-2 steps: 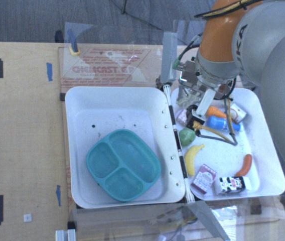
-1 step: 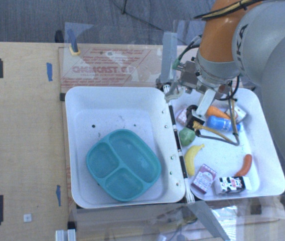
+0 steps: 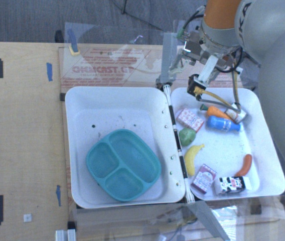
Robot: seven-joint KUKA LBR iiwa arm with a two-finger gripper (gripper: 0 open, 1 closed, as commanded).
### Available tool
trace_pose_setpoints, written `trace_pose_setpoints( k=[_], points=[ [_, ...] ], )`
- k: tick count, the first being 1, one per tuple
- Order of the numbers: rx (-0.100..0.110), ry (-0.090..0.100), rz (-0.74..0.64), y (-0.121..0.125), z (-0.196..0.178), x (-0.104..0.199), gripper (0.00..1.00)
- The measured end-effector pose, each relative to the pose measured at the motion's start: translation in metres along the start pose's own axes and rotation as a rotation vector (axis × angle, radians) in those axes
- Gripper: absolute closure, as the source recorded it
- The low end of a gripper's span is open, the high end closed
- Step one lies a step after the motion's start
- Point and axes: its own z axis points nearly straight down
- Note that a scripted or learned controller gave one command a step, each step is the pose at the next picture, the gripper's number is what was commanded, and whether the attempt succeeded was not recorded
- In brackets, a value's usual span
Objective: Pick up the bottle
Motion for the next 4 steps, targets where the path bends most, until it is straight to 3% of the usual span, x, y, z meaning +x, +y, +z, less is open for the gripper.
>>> trace_pose_setpoints(
  k=[1,2,3,4],
  points=[
    [-0.001,0.001,0.062,-0.013,-0.096,0.032,0.00],
    [0.003,-0.001,0.064,-0.017,0.012,0.037,0.00],
    [0.000,0.001,0.116,-0.021,-0.078,0.051,0.00],
    [0.004,-0.001,0.156,-0.028,0.032,0.065,0.00]
  ],
)
